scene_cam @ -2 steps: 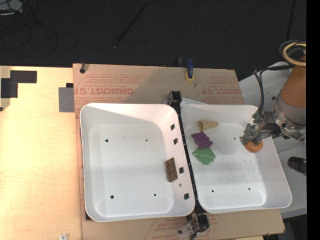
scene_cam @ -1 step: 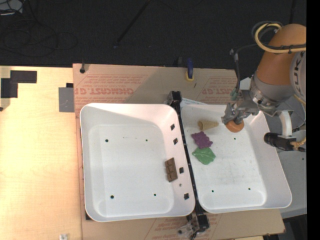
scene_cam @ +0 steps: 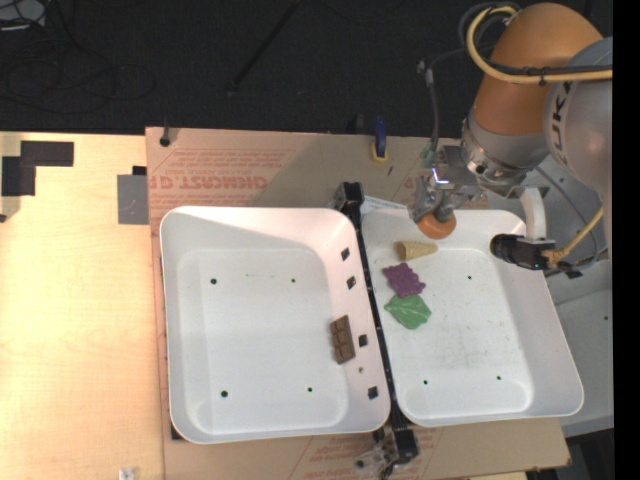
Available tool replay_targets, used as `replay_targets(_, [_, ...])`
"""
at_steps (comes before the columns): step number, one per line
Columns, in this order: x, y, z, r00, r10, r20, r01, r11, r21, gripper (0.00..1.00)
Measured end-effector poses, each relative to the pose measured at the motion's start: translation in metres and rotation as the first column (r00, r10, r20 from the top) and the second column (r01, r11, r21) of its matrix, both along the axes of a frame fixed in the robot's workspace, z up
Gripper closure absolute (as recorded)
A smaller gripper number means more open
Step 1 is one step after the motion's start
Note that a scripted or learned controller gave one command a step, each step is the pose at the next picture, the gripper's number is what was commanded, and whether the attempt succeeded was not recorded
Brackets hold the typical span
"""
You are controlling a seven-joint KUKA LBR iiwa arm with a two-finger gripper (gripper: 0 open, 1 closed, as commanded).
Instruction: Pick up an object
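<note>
the gripper (scene_cam: 436,211) is sitting at the upper right over an orange object (scene_cam: 437,226), apparently attempting the grasp; i cannot tell its state. next it needs a clean lift.

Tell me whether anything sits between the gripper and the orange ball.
Nothing visible does. The gripper hangs right over the orange ball at the right bin's far edge; the cone lies just beside it, nearer the camera.

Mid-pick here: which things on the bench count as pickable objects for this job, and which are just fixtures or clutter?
Job items:
gripper
orange ball under the gripper
tan cone
purple piece
green piece
brown block in the left bin

Just lying about:
left bin
right bin
cardboard sheet
blue clamp
</note>
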State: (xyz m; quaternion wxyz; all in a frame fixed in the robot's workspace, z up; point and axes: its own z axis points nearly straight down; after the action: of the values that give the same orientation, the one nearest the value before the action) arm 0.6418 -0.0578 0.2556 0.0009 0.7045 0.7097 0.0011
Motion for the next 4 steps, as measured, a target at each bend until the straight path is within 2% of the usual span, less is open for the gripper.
replay_targets(1, [-0.058, 0.012, -0.073, 1.0, -0.009, -0.018, 0.009, 1.0, 0.002, 1.0])
replay_targets(2, [-0.062, 0.067, 0.016, 1.0, -0.001, 0.002, 0.001, 1.0, 0.002, 1.0])
replay_targets(3, [-0.087, 0.12, -0.002, 1.0, -0.003, -0.01, 0.003, 1.0, 0.001, 1.0])
replay_targets(4, [-0.059, 0.108, 0.031, 1.0, -0.005, -0.002, 0.005, 1.0, -0.001, 1.0])
